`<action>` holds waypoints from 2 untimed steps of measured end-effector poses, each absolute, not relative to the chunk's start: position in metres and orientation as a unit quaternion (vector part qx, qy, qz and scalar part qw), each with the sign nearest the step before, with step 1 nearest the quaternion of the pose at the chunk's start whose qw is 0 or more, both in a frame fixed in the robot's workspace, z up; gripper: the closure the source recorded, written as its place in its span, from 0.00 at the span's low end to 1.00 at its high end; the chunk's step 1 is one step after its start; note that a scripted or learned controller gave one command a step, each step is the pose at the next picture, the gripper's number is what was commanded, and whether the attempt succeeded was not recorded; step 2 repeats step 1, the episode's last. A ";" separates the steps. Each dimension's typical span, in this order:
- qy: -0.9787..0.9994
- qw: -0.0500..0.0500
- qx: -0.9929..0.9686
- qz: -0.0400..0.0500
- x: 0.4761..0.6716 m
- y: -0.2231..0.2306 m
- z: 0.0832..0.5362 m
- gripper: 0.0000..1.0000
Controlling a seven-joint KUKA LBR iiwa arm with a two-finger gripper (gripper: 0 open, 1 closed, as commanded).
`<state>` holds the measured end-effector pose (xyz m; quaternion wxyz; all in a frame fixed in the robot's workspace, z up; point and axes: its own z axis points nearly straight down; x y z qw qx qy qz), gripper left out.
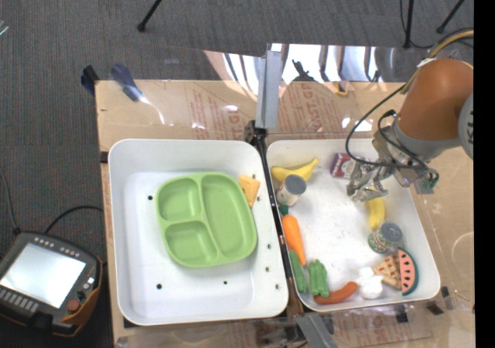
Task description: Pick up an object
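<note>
My gripper point(369, 186) hangs over the upper right part of the right bin point(340, 223), its fingers apart with nothing between them. Just below it lies a small yellow toy point(376, 213), apart from the fingertips. A dark red packet point(343, 165) lies to the gripper's left. Elsewhere in this bin are a banana point(295, 171), a small can point(292, 186), a carrot point(293, 237), a green vegetable point(317, 277), a red sausage point(337, 293), a tin point(384, 238), a pizza slice point(387, 270) and a watermelon slice point(407, 271).
The left bin point(139, 261) holds a green divided plate point(206, 219) and a yellow wedge point(249, 188) by its right wall. A grey post point(267, 91) rises behind the wall between the bins. The arm's orange band point(435, 103) looms over the right bin's far corner.
</note>
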<state>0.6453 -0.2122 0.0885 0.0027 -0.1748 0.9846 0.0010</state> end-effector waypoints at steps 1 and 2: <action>0.985 0.007 -0.171 0.001 0.647 -0.213 0.101 1.00; 0.985 0.007 -0.171 0.001 0.647 -0.213 0.101 1.00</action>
